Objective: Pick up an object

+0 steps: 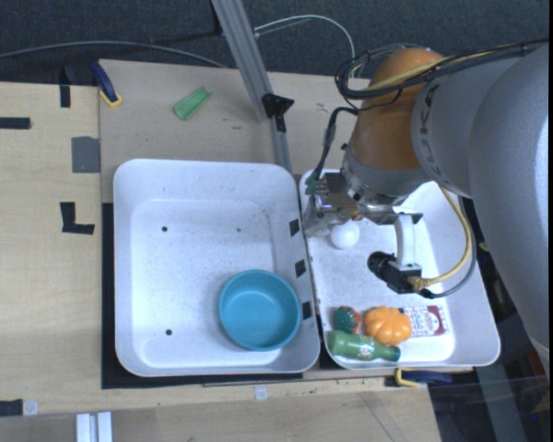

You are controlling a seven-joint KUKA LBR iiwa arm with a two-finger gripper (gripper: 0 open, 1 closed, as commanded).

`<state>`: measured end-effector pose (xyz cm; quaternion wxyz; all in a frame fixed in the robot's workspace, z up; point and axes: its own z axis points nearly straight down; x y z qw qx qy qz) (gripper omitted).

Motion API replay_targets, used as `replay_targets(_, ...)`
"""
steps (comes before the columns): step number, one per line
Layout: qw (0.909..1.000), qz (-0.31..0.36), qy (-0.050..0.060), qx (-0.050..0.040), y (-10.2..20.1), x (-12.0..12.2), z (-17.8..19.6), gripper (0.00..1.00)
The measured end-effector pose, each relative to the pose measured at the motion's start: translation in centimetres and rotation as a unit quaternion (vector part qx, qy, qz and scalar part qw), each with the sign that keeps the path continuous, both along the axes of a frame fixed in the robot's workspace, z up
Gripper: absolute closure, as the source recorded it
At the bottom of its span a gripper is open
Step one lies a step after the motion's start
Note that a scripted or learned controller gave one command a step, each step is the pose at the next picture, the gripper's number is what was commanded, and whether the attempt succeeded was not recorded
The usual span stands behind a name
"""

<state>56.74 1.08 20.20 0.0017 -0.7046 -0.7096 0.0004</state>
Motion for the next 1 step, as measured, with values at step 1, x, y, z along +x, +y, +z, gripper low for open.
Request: replay_targets(1, 1.0, 0.0, -0.001, 0.0003, 5.31, -0.25, 1.58, 1.0)
